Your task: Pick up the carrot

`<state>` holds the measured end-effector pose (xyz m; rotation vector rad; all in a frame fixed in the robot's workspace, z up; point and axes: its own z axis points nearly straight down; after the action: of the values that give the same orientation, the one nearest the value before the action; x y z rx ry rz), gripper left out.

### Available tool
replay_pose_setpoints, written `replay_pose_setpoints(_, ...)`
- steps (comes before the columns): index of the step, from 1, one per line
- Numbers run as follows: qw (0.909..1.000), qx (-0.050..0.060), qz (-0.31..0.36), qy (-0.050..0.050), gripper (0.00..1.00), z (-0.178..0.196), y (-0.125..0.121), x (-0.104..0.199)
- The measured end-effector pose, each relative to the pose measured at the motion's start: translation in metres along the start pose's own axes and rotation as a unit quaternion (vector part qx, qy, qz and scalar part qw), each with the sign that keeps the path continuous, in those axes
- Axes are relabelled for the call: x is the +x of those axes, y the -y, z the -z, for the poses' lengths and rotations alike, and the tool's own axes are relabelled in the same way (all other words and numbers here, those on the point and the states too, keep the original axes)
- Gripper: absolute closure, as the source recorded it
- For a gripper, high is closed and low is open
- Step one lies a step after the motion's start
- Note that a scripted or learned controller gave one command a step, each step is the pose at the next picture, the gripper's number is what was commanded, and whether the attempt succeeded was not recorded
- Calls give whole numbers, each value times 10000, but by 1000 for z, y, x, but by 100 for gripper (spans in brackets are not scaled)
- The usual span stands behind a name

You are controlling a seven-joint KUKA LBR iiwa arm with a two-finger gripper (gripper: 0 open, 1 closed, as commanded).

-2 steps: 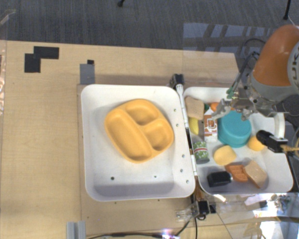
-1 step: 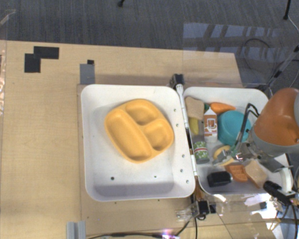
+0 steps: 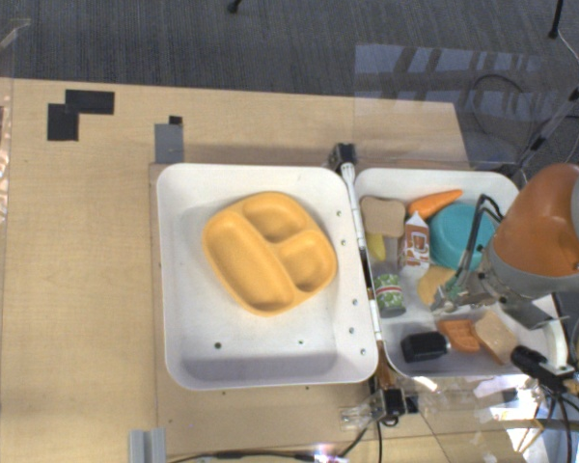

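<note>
End effector (image 3: 451, 297) low in right bin (image 3: 398, 347), below orange band (image 3: 545, 222); finger state cannot tell, nothing seen held. Carrot (image 3: 434, 202) well up-frame from end effector, at bin's far edge, touching teal bowl (image 3: 457, 236). Bottle (image 3: 416, 241) up-left, near. Green can (image 3: 389, 293) to left. Black block (image 3: 425, 345) down-left. Bread slice (image 3: 460, 335) just below. Yellow tray (image 3: 268, 251) far left in left bin (image 3: 188, 355), on tabletop (image 3: 68, 287).
</note>
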<state>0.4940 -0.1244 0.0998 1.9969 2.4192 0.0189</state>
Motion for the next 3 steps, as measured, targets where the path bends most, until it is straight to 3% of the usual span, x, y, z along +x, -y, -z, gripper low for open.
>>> replay_pose_setpoints(1,10000,-13,-4,15,0,0,0,-1)
replay_pose_setpoints(2,9888,22,-1493,16,0,-11,-1,-12)
replay_pose_setpoints(3,9891,-35,-1474,21,100,1,-6,-11)
